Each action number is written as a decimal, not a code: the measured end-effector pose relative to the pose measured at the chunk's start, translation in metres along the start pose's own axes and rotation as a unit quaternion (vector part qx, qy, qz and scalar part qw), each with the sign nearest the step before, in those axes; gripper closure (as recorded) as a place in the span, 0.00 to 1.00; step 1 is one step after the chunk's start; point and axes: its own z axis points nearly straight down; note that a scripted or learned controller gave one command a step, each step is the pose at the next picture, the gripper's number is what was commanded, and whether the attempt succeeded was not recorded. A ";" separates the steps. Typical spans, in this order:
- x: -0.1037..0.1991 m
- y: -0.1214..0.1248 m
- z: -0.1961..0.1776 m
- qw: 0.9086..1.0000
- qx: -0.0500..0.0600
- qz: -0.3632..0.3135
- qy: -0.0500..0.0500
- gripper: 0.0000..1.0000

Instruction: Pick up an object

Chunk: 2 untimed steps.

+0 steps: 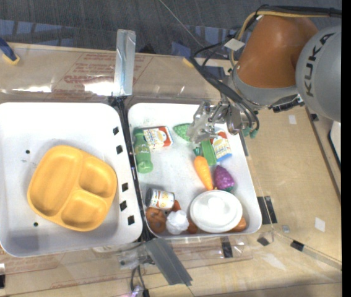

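In the camera view, the arm (280,48) reaches in from the right and its end effector (207,124) hangs low over the far part of the right bin (181,109), just above a green item (207,152) and a small white carton (221,146); whether its fingers are apart or together cannot be told. Nothing can be seen held, so the pick looks not yet done: a grasp and a lift remain. The objects to choose from all lie in the right bin: a carrot (203,172), a purple piece (223,178), a green bottle (143,153), a small can (160,198) and a white bowl (215,210). The left bin (5,166) holds a yellow divided tray (71,187). "KUKA" is printed on the arm's grey housing; the package labels are too small to read.
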 end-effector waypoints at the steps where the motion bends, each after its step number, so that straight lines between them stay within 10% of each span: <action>1: 0.032 -0.080 0.106 0.993 -0.002 -0.115 0.009 1.00; 2: 0.031 -0.079 0.104 0.993 -0.002 -0.116 0.007 0.00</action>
